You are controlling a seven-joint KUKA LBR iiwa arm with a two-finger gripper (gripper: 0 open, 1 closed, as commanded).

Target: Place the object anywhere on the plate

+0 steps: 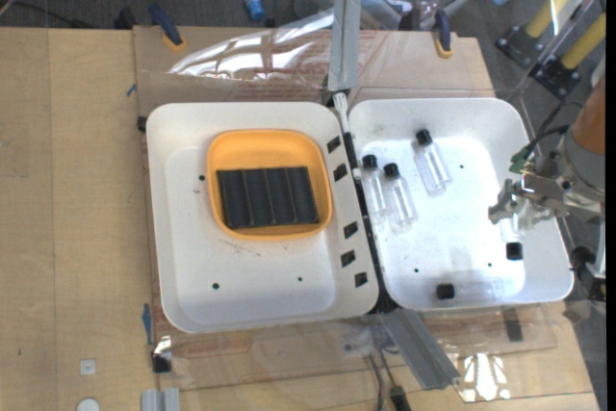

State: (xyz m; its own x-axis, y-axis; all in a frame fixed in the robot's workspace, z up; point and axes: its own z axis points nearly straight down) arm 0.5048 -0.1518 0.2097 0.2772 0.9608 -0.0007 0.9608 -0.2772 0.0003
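We are finding several clear vials lying in the right bin, well apart from the orange plate in the left bin — a black ridged block is covering the plate's middle. The gripper is hovering over the right bin's edge — its grip we cannot tell.

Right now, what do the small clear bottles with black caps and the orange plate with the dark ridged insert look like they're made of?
The small clear bottles with black caps look like transparent plastic or glass: the white bin shows through them. The orange plate looks like matte moulded plastic, with an even colour and rounded rim. Its dark ridged insert could be rubber or plastic; I cannot tell which.
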